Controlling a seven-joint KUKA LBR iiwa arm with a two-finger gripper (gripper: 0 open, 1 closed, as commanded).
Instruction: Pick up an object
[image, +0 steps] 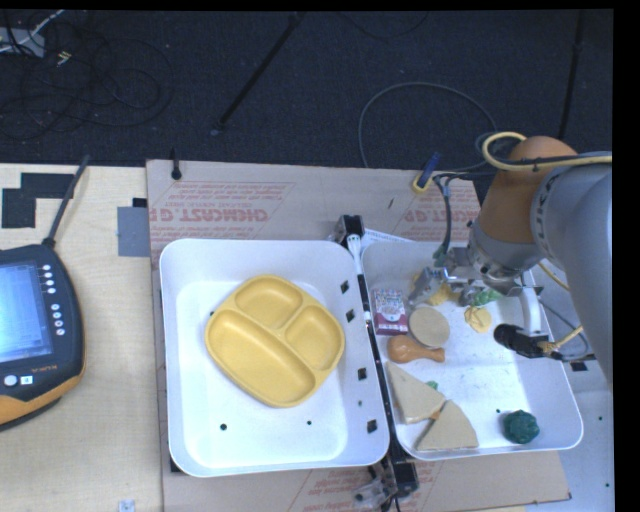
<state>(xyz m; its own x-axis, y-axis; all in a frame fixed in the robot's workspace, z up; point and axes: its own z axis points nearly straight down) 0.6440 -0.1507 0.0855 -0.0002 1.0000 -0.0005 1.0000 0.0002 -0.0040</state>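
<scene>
Arm low over a crowded bin, with a real chance of catching nothing or two things at once.

The gripper (462, 278) hangs over the far part of the right bin (560, 425), close above a small yellow piece (480, 319) and a green bit (487, 296); I cannot tell how it is set or whether it holds anything. Just left lie a round tan disc (429, 326), a small packet (388, 308) and an orange drumstick-shaped toy (413, 350), all tightly grouped, so a descent could nudge neighbours or clip two together. The flat tan wedges (430, 408) near the front look hard to grasp. The green ball (520, 427) might roll. The yellow divided plate (275, 339) sits apart in the left bin (190, 420).
</scene>
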